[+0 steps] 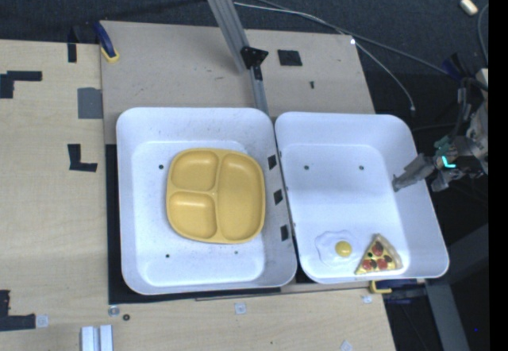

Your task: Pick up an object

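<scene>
Camera view: end effector (413, 173) at right bin (349, 139) right rim, finger state impossible to tell. Fried egg toy (336, 248) and pizza slice toy (379, 256) near front of right bin. Yellow divided plate (215, 195) in left bin (151, 131).

Yellow plate (215, 196), white bins (135, 183), red-spotted pizza slice (379, 256)

A robot test room, like a lab.

A wooden bench (198, 63) holds two white bins (143, 262) side by side. Black tape marks (79, 157) sit on the bench left of the bins. Thin cables (317, 20) run over the dark floor behind the bench. A metal pole (222, 4) leans up behind the bins. Toy food (379, 256) lies in the right bin.
</scene>
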Controlling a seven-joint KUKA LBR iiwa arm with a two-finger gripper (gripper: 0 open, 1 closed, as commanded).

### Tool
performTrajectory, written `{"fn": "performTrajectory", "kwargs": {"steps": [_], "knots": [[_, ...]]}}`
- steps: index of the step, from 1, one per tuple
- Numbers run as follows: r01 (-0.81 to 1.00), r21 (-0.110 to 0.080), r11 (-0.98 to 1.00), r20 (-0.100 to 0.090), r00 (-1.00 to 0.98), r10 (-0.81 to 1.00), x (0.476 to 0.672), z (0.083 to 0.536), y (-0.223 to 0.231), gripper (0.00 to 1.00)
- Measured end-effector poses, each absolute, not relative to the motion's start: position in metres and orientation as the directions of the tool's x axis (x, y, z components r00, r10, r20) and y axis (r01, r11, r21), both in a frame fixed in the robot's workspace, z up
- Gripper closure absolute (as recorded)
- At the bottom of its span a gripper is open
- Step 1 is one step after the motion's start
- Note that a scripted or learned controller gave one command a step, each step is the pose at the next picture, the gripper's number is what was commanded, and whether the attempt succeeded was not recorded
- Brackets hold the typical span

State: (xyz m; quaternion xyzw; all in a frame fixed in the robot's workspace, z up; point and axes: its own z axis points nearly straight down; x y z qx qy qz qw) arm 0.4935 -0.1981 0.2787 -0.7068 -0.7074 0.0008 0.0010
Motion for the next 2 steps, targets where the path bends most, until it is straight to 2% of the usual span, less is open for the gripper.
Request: {"fn": "performTrajectory", "kwargs": {"steps": [1, 2], "knots": [[1.000, -0.002, 0.001, 0.000, -0.001, 1.000, 0.494, 0.279, -0.198, 0.00], [1.000, -0.005, 0.000, 0.001, 0.000, 1.000, 0.490, 0.235, -0.194, 0.00]]}}
